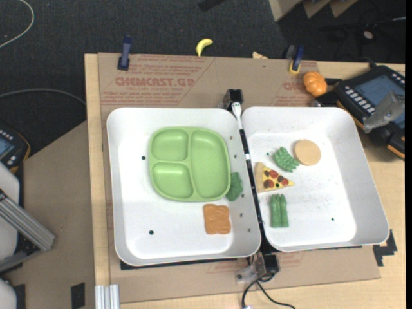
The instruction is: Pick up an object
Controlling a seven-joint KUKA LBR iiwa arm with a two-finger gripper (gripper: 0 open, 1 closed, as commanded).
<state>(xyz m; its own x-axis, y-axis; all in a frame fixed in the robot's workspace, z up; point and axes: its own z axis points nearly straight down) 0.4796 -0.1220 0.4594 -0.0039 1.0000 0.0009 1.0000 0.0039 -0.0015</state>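
While no arm reaches over the surface [96, 172], toy food lies spread across two white bins; the state of the fingers cannot be told. In the right bin [347, 172] sit a pizza slice [273, 177], a round cookie [307, 152] and two green vegetables; the left bin [129, 224] holds a green divided plate [190, 163] and an orange waffle [217, 219]. The pieces look light, stiff and smooth. The cookie, lying apart, seems best pinched across its edges.

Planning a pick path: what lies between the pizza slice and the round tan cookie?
The camera view shows a green leafy piece between pizza slice and cookie.
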